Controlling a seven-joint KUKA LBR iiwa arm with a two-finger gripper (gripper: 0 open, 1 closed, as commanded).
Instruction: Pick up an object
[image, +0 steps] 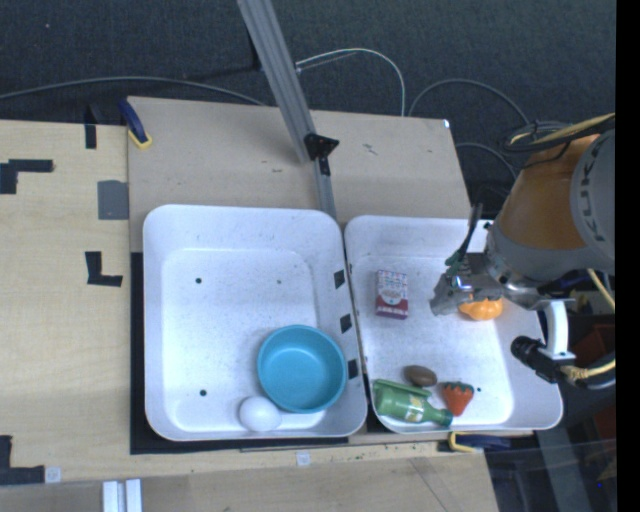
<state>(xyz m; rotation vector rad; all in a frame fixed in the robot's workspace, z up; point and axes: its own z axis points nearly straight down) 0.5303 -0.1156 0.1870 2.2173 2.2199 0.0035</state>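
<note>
The orange object (482, 309) is lying in the right bin (430, 235), just beside the claw (452, 292) on its right and slightly lower, and from where I am watching it seems to be touching the claw's metal body or sitting just behind it. I am seeing the claw hanging low over the right side of that bin, with the grey arm (560, 215) and its orange band reaching in from the right. I cannot tell how far the claw is standing open, and I am not seeing anything between its tips.

Left of the claw, near but apart, a small red and white carton (392, 294) is lying flat on the bin floor. Below the claw, toward the bin's near wall, three things are crowding together: a brown pebble-like lump (421, 376), a green bottle (407, 403) lying on its side under it, and a red strawberry-like toy (458, 397) just right of the bottle's neck.

Far left of the claw, in the left bin (200, 225), a blue bowl (301, 367) is sitting upright with a white ball (259, 412) touching its lower left rim. A grey pole (288, 90) is slanting down to the seam between the bins.
</note>
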